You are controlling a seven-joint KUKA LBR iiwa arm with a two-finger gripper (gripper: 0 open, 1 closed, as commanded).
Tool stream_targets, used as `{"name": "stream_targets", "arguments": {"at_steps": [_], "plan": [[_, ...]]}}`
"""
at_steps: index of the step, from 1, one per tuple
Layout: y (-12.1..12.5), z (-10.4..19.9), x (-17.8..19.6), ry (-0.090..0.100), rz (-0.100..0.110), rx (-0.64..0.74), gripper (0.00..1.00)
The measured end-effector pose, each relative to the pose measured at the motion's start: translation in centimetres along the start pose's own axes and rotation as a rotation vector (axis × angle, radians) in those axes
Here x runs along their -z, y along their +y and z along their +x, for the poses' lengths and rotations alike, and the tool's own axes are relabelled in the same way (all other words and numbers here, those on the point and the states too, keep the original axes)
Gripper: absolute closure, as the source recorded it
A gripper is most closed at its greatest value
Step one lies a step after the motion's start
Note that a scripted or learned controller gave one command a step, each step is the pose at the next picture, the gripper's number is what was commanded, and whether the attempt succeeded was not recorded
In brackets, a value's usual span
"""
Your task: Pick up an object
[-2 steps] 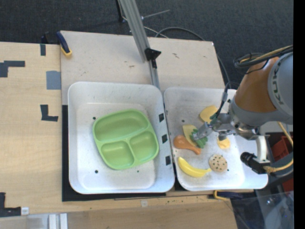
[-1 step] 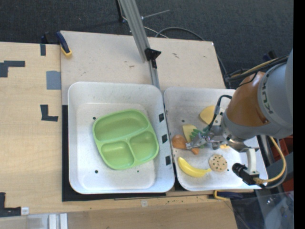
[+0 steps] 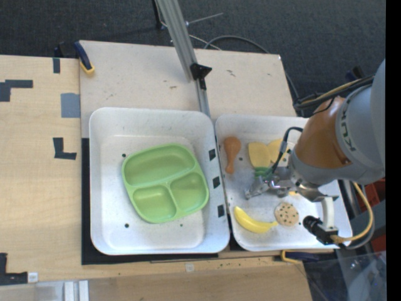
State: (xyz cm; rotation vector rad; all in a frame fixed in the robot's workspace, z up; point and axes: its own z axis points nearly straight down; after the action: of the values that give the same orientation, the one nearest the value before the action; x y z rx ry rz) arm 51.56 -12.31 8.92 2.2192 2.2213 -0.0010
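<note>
Here the gripper hangs low over the middle of the right bin, though whether it is open or closed I cannot tell from this angle. Around it lie the toys: a chicken drumstick near the bin's left wall, a yellow cheese wedge just beside it toward the far edge, a banana and a round cookie at the near edge. The left bin carries a green divided plate.

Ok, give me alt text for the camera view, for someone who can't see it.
The arm's gripper hangs low in the right bin among a banana, cookie, drumstick and yellow wedge. The left bin holds a green divided tray.
</note>
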Motion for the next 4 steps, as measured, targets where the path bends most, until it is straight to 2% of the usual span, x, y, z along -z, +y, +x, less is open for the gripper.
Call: {"name": "stream_targets", "arguments": {"at_steps": [1, 3, 4], "plan": [[0.0, 0.0, 1.0, 0.001, 0.001, 0.001, 1.0], [-0.8, 0.3, 9.9, 0.001, -0.002, 0.0, 1.0], [-0.7, 0.3, 12.4, 0.001, -0.001, 0.001, 1.0]]}}
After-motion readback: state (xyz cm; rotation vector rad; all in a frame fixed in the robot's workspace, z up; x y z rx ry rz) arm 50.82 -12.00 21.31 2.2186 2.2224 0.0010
